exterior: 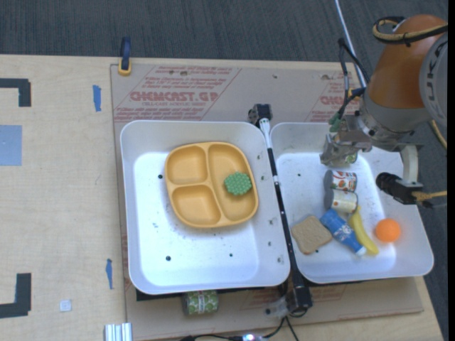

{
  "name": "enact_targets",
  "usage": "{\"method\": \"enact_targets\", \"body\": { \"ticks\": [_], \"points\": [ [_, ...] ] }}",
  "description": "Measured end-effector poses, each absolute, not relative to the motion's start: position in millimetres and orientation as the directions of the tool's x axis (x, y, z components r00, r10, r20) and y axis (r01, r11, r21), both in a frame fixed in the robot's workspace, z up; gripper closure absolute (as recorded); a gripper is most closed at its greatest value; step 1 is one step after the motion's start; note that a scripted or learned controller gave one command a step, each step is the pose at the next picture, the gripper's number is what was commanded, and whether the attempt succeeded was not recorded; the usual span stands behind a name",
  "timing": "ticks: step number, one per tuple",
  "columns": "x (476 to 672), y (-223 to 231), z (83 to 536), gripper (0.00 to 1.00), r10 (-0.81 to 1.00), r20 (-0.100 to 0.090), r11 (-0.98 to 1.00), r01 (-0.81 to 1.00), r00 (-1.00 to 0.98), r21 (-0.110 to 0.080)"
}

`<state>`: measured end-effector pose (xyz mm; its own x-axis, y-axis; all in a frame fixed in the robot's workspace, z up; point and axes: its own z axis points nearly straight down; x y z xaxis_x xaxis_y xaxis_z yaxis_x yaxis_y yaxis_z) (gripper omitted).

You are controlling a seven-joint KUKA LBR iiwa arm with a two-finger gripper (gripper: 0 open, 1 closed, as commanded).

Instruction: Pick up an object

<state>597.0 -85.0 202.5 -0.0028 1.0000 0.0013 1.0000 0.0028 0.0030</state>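
Near edge of right bin [412, 265]: I see a tan bread slice [311, 234], blue packet [341, 230], yellow banana [362, 236], smooth orange ball [387, 230]. Above them a small can [343, 188], white label with orange marks, lying centre-right. My claw [343, 153] hangs just over it; grip width I can't tell. Left bin [142, 190]: yellow divided plate [192, 183] holding a bumpy green disc [238, 184].

1 fixed camera looks down on the desk [57, 190] from above at a slant, far enough back to take in both white bins whole. The left bin [142, 212] sits at the centre of the frame, the right bin [405, 261] toward the lower right. Dark floor [178, 13] runs across the top. The arm [409, 69] enters at the upper right.
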Motion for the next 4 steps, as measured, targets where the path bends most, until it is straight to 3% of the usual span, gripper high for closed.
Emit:
{"method": "enact_targets", "body": {
  "ticks": [1, 2, 3, 4],
  "points": [
    [596.3, -86.2, 201.8, 0.0, 1.0, 0.0, 0.001, 1.0, -0.001, 0.001],
    [612.3, -138.7, 89.7, 0.0, 1.0, -0.001, 0.0, 1.0, 0.0, 0.001],
    [578.8, -101.8, 86.4, 0.0, 1.0, 0.0, 0.0, 1.0, 0.0, 0.002],
    [580.4, -102.6, 97.7, 1.0, 1.0, -0.002, -0.001, 1.0, 0.001, 0.008]
  ]
}}
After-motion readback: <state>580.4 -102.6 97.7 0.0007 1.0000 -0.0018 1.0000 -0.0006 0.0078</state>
